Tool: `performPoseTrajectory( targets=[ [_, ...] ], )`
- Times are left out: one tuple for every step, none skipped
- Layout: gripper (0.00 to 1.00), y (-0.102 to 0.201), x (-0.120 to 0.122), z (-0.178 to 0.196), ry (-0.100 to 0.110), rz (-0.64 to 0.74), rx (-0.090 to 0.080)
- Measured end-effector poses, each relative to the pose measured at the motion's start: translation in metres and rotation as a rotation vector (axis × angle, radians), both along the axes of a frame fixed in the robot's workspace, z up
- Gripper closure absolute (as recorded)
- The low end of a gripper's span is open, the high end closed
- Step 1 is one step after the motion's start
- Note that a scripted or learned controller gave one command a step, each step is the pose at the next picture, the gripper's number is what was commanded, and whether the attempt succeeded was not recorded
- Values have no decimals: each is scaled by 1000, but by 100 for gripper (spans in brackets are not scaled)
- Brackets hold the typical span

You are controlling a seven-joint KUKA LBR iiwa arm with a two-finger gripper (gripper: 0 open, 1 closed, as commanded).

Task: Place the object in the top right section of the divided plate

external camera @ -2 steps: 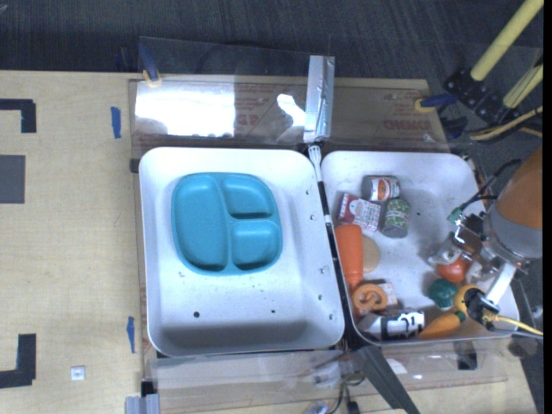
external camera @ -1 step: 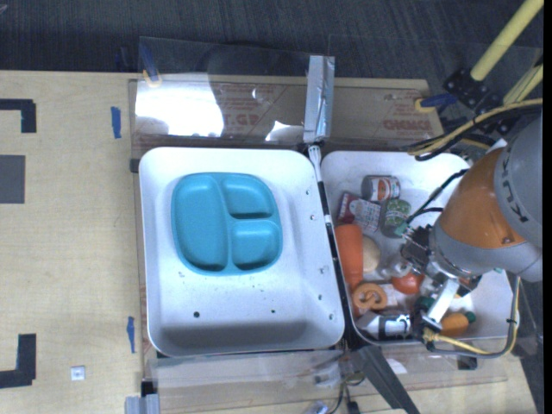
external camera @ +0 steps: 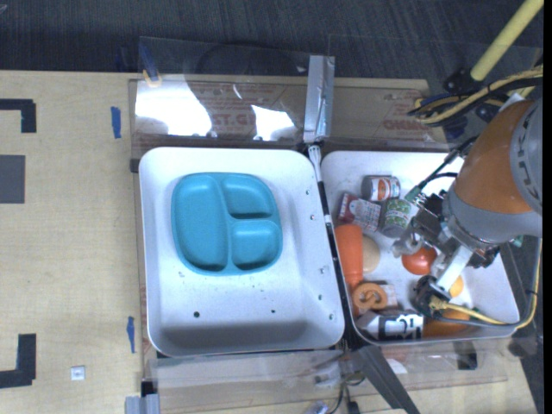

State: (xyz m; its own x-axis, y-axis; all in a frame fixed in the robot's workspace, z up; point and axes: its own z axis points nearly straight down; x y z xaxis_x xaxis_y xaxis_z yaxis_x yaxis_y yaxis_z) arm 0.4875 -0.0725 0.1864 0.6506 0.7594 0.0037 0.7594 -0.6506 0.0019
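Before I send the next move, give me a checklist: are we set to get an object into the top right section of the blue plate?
1. The blue divided plate lies flat in the left bin: ok.
2. Its top right section has nothing in it: ok.
3. The claw is over the right bin, close to the cans and a red object: ok for picking.
4. An object is secured in the claw: cannot tell, the wrist and clutter hide it.
5. The claw is above the plate, ready for release: not ok, it is over the other bin.
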Motion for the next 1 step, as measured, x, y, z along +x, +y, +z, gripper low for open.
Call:
performPoseTrajectory(
  targets=[
    [100,23,20,-3,5,80,-3]
  ],
)
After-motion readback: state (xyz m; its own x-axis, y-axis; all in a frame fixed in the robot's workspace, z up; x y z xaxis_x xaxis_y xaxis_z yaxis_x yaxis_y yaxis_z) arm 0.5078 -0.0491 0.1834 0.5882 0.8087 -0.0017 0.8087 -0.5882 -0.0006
